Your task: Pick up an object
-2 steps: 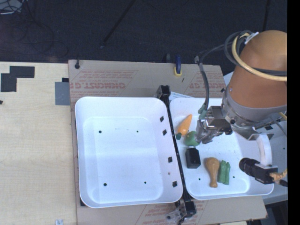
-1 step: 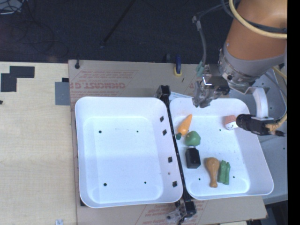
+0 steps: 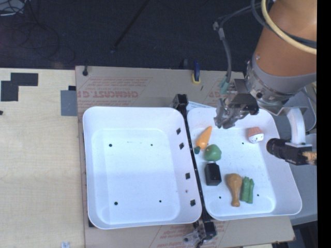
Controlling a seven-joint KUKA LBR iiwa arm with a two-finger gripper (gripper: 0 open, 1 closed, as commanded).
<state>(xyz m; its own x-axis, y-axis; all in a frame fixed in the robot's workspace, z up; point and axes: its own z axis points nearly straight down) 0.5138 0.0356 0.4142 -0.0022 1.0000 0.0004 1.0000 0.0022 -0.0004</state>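
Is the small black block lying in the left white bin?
No, the small black block lies in the right white bin, below the green round toy.

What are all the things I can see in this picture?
orange plastic toy carrot: one, orange, right bin, upper left part
round green toy vegetable: one, green, just below the carrot
small black block: one, black, right bin near the divider
tan toy drumstick: one, tan, right bin, lower middle
green ridged toy vegetable: one, green, beside the drumstick
small pink and white toy: one, right bin, upper right
shallow white plastic bins: two, white, side by side
robot hand: one, grey, above the right bin's top edge
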